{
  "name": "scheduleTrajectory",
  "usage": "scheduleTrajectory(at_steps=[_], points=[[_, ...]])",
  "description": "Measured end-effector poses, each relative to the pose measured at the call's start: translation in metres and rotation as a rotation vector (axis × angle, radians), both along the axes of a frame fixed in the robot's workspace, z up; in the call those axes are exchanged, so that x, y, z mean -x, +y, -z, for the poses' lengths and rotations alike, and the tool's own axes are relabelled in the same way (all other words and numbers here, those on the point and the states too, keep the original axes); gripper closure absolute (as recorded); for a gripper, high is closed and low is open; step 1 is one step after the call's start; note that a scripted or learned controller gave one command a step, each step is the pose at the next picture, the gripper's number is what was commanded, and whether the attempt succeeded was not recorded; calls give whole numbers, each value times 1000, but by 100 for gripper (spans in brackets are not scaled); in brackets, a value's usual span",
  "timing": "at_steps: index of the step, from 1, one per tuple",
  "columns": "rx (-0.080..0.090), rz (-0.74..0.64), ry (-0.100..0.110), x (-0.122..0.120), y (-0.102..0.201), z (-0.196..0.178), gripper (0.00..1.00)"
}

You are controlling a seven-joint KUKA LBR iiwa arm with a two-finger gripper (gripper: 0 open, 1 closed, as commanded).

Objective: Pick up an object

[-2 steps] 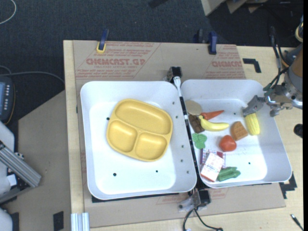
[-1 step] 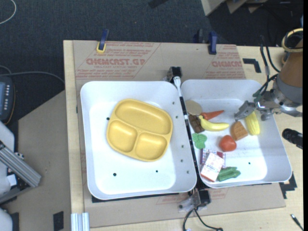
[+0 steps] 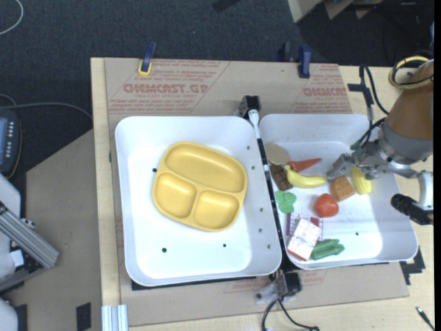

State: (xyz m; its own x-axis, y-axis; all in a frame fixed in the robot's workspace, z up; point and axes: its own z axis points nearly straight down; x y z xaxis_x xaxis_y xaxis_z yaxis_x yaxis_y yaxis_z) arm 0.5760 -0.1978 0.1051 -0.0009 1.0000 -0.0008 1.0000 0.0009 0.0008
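Camera view from above: gripper sits low in the right bin, beside a banana and tomato (finger state impossible to tell).

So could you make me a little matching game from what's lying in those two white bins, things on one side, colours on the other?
Things:
1. divided tray
2. tomato
3. banana
4. carrot

Colours and places:
A. red, right bin
B. orange, right bin, near the back
C. mustard yellow, alone in the left bin
D. bright yellow, curved, right bin

Pairs: 1-C, 2-A, 3-D, 4-B
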Motion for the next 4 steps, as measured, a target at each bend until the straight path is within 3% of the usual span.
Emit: scheduleTrajectory(at_steps=[1, 2, 3, 4], points=[[8, 1, -12, -5, -3, 12, 0], [10, 1, -19, -7, -4, -1, 100], [1, 0, -4, -10, -3, -44, 100], [2, -1, -6, -9, -3, -109, 100]])
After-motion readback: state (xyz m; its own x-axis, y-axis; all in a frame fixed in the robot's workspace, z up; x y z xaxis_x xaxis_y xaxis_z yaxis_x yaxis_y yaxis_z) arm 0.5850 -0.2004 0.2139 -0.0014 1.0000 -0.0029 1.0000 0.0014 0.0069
